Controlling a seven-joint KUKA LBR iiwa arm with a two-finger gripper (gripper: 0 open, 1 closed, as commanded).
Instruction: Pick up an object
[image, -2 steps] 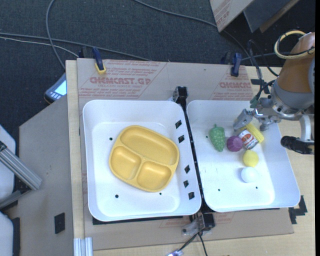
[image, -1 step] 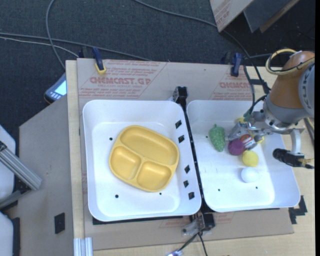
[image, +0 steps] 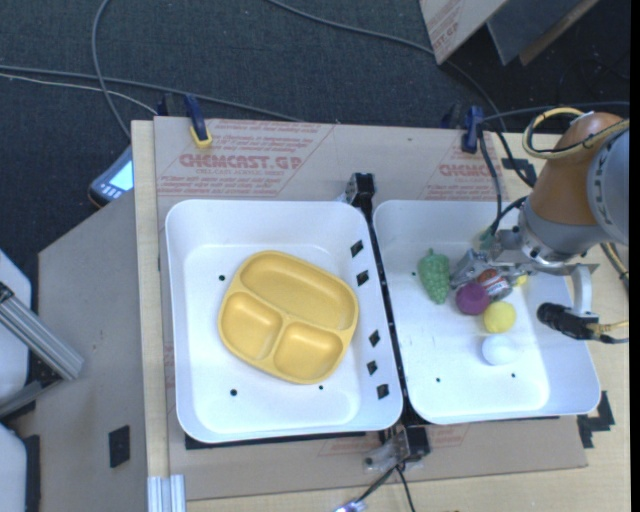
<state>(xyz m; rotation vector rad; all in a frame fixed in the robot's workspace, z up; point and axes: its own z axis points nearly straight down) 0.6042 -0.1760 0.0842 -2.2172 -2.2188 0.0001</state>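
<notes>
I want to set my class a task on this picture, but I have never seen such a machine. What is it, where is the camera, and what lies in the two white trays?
The photo comes from one camera fixed above a bench, looking down at a slant. The grey and orange shape at the right is a robot arm; its gripper, a two-finger clamp, is low in the right bin. Its job is to pick something up. That bin holds toy foods: green grapes, a purple fruit right at the gripper, a yellow lemon and a white egg. The left bin holds a yellow divided plate. Whether anything is held yet, I cannot tell from here.
</notes>
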